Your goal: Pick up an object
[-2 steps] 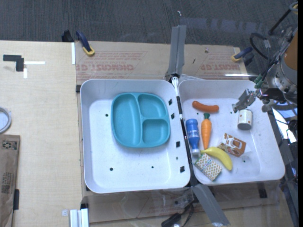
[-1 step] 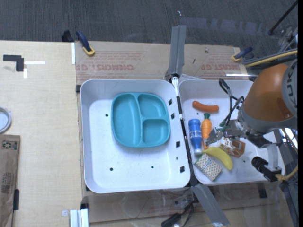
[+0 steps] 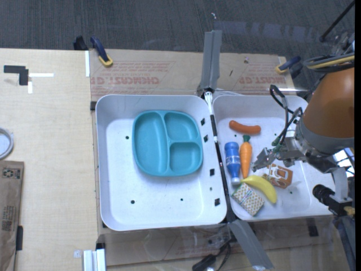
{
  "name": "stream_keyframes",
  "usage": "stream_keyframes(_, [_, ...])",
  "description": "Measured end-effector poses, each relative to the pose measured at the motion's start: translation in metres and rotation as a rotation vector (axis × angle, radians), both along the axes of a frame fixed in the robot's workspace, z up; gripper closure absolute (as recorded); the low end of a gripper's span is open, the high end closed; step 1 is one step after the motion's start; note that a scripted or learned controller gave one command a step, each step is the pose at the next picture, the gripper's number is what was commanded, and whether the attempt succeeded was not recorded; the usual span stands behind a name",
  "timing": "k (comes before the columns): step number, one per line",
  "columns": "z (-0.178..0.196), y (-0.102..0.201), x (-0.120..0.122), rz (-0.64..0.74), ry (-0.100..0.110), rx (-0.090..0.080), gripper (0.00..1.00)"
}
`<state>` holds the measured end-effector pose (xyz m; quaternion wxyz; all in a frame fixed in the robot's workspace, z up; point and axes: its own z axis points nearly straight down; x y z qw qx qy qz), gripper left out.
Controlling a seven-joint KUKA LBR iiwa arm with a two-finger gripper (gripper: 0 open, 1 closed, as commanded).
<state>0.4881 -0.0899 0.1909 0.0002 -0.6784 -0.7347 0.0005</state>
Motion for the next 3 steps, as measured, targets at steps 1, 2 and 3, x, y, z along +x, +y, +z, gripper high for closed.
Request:
stream_keyframes(1, [0.024, 0.020, -0.010, 0.139, -0.001, 0.000, 0.00])
stream_keyframes(2, [-0.072, -0.026, -0.005, 0.043, -0.019, -0.003, 0.00])
stream_keyframes(3, [-0.058, -0.032, -0.006, 0.341, -0.001, 0.000, 0.00])
